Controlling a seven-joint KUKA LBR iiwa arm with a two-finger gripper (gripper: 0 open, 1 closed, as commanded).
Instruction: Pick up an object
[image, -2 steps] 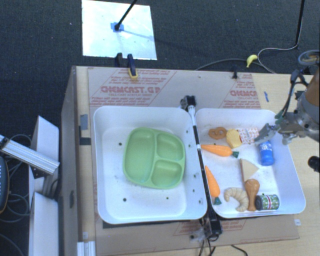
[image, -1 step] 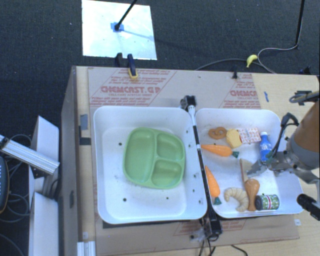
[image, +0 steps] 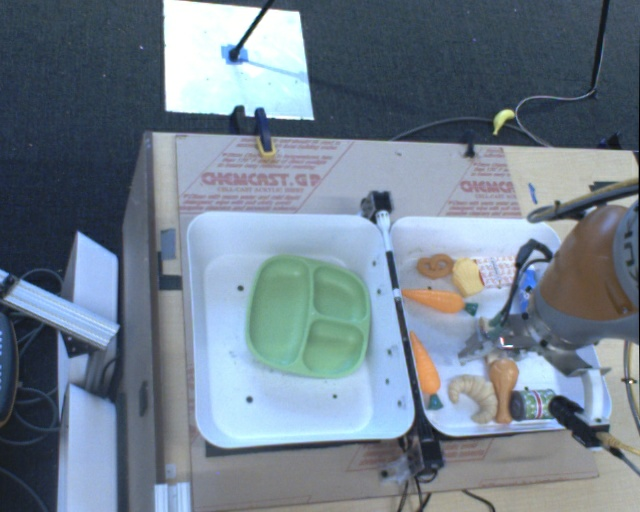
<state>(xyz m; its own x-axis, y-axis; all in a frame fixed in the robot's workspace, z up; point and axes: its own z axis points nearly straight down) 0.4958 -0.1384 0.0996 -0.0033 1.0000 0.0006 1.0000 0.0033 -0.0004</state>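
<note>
Camera view: claw (image: 490, 342) low in right bin (image: 575, 395), above drumstick (image: 503, 378); whether claw released or clenched cannot be told, metal parts blur together; nothing visibly grasped. Candidate objects crowd right bin: drumstick, croissant (image: 475, 394), two carrots (image: 434, 299) (image: 426, 364), cookie (image: 435, 266), small can (image: 532, 405). Left bin (image: 215, 330) carries green divided plate (image: 308, 315). Risk: tight clutter; claw may nudge croissant or can, or pinch two items; rounded drumstick likely slips sideways under off-centre grip.
</note>
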